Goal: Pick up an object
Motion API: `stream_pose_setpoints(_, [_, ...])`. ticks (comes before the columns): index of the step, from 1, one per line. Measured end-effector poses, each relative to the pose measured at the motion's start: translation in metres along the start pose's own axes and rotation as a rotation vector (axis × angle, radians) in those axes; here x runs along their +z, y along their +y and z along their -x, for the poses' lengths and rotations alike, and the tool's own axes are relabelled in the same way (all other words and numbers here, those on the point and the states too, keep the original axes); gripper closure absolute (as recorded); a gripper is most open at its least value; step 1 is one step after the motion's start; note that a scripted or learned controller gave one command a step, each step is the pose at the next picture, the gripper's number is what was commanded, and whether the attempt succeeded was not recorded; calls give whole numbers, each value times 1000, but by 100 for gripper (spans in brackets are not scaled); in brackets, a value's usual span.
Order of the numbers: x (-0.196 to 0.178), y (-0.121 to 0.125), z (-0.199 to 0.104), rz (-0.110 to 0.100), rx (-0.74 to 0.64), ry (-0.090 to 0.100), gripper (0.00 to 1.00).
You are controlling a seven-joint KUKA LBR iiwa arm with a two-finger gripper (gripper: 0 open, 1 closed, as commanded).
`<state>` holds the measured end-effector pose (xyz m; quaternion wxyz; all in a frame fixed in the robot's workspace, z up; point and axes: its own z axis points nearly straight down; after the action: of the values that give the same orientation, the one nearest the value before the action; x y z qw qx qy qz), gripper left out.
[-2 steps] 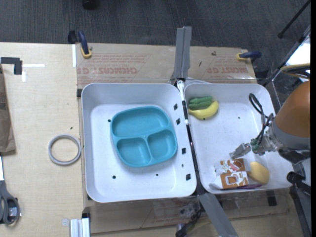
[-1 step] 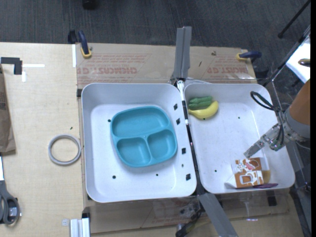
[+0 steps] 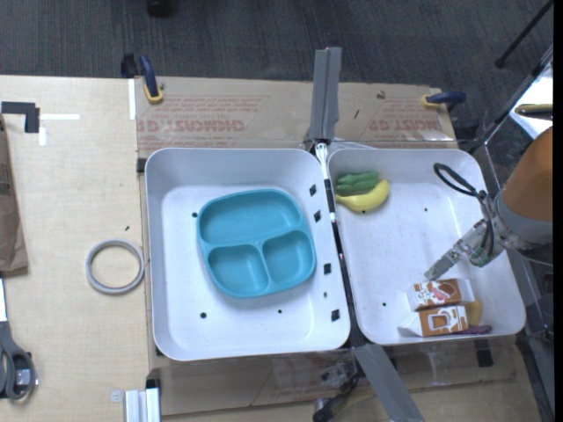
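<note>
Two white bins sat side by side. Left bin (image 3: 167, 262) held a blue divided tray (image 3: 256, 242). Right bin (image 3: 396, 236) held a banana (image 3: 365, 199) touching a green item (image 3: 356, 182) at its far corner, and cartons (image 3: 442, 308) near the front. Gripper (image 3: 437, 272) hung just above the cartons. A tape ring (image 3: 115, 265) lay on the bench (image 3: 70, 200).

Red lettering is printed on the brown cardboard sheet (image 3: 211, 112) lying behind the two white bins (image 3: 158, 236), but it is seen reversed and upside down, and no word can be read with certainty. A similar red strip of print is seen on the same sheet behind the right bin. On the small brown and white carton (image 3: 440, 308) in the right bin, markings are visible but too small to be read.
</note>
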<state>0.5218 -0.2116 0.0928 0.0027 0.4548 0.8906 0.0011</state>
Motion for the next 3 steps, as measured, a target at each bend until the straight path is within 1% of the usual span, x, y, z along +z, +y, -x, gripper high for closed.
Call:
stream_pose_setpoints(1, [-16, -3, -32, 38, -285, -63, 0])
stream_pose_setpoints(2, [1, 45, -25, -3, -152, 3, 0])
stream_pose_setpoints(3, [-42, -22, -25, 20, 42, -26, 0])
